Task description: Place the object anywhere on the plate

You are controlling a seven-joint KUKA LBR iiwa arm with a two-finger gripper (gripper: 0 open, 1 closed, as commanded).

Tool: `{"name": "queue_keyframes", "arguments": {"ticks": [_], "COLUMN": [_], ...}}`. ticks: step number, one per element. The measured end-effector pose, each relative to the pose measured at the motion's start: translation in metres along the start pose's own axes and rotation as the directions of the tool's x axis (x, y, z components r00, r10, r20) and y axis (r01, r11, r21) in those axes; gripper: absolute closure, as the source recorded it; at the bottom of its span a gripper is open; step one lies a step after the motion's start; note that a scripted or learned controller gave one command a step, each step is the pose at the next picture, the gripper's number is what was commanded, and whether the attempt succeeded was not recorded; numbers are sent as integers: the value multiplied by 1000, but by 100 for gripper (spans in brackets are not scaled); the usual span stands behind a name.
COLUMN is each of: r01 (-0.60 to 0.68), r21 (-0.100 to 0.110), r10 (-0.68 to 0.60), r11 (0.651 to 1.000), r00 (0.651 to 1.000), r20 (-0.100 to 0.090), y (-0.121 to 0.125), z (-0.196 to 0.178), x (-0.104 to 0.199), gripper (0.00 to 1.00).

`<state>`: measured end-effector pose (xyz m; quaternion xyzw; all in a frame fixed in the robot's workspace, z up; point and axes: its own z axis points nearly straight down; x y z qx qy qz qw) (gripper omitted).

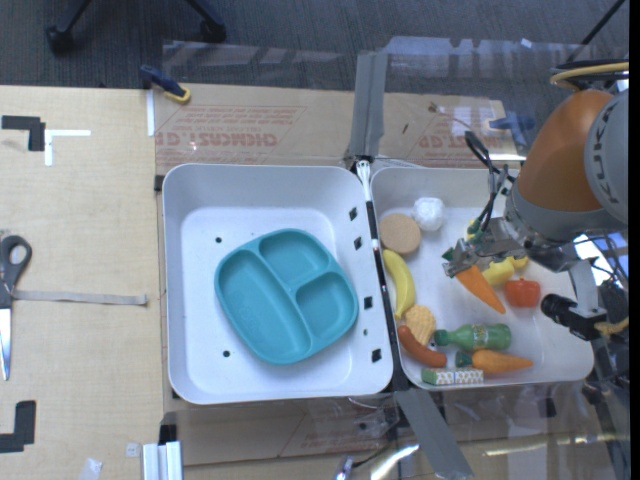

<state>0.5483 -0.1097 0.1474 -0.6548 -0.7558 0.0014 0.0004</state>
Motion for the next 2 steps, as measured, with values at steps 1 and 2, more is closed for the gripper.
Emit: {"name": "queue_keyframes", "arguments": {"ticks": [1,2], "r01": [16,17], "r21": [-3,-3], "r10": [-16,-17], "r11": [1000,1000], "r00": [1000,1000], "r20": [0,0], "y": [9,9], "z": [-44,-44], "x": [109,109], "gripper": [100,0]}}
